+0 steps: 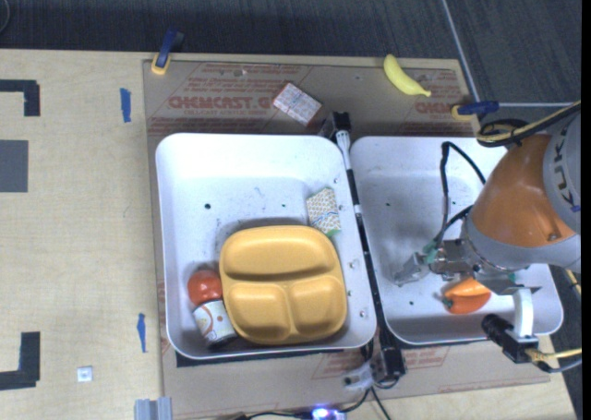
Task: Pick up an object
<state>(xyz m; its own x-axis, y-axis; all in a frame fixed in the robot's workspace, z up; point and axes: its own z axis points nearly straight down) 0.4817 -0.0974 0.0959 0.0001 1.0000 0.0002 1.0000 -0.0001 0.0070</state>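
arm low in right bin, over orange object
gripper state: cannot tell. object lying just beside tool near front wall; risk of nudging it aside or grazing the wall, closing on nothing.

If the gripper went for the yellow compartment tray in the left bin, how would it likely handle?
The yellow tray looks like rigid moulded plastic, so probably stiff, not floppy. Its smooth, rounded surface may be slippery, and it seems too wide for a two-finger pinch except at the rim. It leans on the small can and red object, so it might rock when pushed.
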